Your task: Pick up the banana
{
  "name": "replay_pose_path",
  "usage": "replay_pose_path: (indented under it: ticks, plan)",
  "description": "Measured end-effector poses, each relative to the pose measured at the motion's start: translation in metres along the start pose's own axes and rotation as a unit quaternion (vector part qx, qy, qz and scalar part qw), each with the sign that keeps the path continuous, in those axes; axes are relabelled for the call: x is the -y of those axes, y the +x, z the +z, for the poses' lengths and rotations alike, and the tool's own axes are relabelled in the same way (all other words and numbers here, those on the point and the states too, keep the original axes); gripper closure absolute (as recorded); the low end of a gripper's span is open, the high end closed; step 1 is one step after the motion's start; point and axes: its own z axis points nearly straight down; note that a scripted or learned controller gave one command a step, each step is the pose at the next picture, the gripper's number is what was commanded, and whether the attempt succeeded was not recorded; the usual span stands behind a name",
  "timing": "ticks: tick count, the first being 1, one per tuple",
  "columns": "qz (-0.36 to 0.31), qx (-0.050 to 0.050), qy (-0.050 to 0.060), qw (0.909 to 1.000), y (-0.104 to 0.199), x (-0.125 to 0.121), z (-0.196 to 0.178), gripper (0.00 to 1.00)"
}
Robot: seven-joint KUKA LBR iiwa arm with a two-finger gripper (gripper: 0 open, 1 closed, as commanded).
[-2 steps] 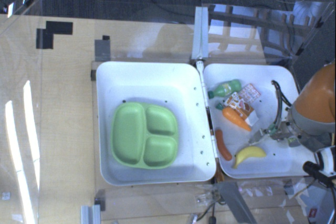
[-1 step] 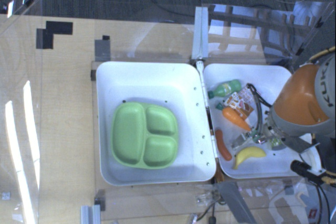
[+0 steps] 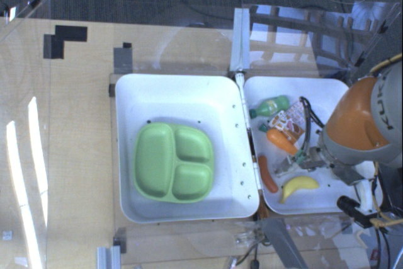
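The banana (image 3: pixel 298 186) lies in the right bin (image 3: pixel 327 203), just below the fingers (image 3: pixel 301 159).

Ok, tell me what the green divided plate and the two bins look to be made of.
Green plate: probably moulded plastic, matte; even colour, soft rounded dividers. Left bin and right bin: likely thin formed plastic, smooth, slightly glossy white; rounded corners, faint sheen. Painted metal can't be excluded.
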Motion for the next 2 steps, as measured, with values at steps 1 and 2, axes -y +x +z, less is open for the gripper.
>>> replay_pose_path:
  ticks: [1,2]
  plan:
    - [-0.019,0.001,-0.001,0.9998,0.0049,-0.0016,-0.0002,0.0]
    - [-0.06,0.001,-0.002,0.9982,0.0089,-0.0031,-0.0003,0.0]
